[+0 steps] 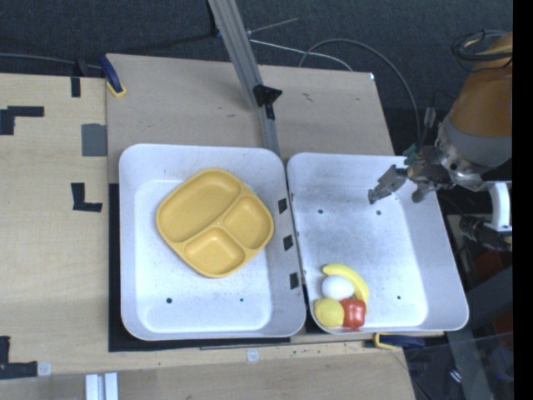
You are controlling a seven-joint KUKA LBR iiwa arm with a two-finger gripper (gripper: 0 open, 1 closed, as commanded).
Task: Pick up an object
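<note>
In the right bin's [416,248] near left corner lies a small cluster: a yellow banana [356,278], a white ball [337,287], a yellow round fruit [328,312] and a red piece [355,312], all touching. My gripper [396,192] hovers over the far right part of this bin, well away from the cluster. Its two dark fingers stand apart, open, with nothing between them. A yellow three-compartment plate [215,222] rests in the left bin [141,298].
A grey metal post [241,48] slants down from the top to the bins' far edge. Cables [350,52] loop over the bench behind the right bin. The arm's orange band [483,98] sits at the right edge.
</note>
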